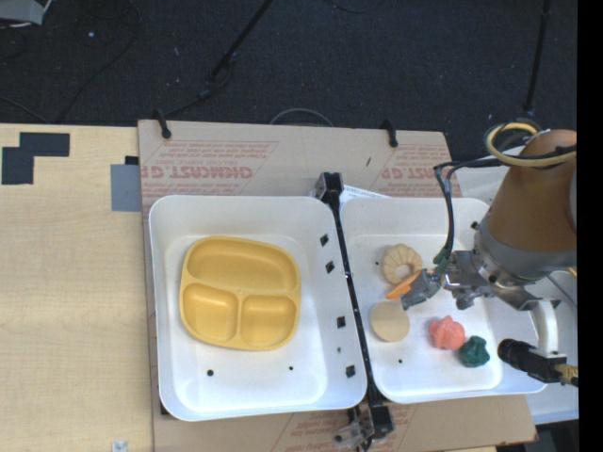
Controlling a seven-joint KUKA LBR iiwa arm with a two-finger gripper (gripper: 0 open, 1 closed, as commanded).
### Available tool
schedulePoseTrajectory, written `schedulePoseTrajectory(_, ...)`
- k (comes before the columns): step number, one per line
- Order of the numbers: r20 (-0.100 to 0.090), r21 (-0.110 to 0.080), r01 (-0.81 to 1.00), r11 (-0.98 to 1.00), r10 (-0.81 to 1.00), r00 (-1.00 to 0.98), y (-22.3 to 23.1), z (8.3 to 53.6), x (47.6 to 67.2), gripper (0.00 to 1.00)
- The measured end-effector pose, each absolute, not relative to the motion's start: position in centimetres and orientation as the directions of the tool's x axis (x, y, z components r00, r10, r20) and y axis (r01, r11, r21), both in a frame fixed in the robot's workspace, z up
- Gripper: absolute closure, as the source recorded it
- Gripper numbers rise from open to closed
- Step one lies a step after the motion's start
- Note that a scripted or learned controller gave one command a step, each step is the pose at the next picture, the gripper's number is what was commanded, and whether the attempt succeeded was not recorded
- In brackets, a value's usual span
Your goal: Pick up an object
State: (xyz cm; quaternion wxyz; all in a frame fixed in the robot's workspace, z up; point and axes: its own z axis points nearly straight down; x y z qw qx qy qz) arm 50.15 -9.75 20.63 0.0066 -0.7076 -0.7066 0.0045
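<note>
The right bin holds several small items. A beige ring-shaped piece lies near its middle, with a thin orange piece just below it. A beige round disc sits nearer the front. To its right are a pink-red lump and a green lump. My gripper reaches in from the right, low over the bin. Its dark tip is at the right end of the orange piece, between the ring and the disc. I cannot see whether it touches the orange piece.
The left bin holds a yellow divided plate. A black divider runs between the two bins. The arm's grey and orange body hangs over the right bin's right side, with black cables around it.
</note>
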Motion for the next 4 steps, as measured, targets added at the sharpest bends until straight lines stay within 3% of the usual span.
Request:
schedulePoseTrajectory(1,0.002,-0.006,1.0,0.0,1.0,0.0,-9.8,21.1,50.4,0.0)
schedulePoseTrajectory(3,0.003,-0.011,1.0,0.0,1.0,0.0,-9.5,10.0,49.5,0.0)
schedulePoseTrajectory(4,0.002,-0.006,1.0,0.0,1.0,0.0,-9.4,8.6,49.4,0.0)
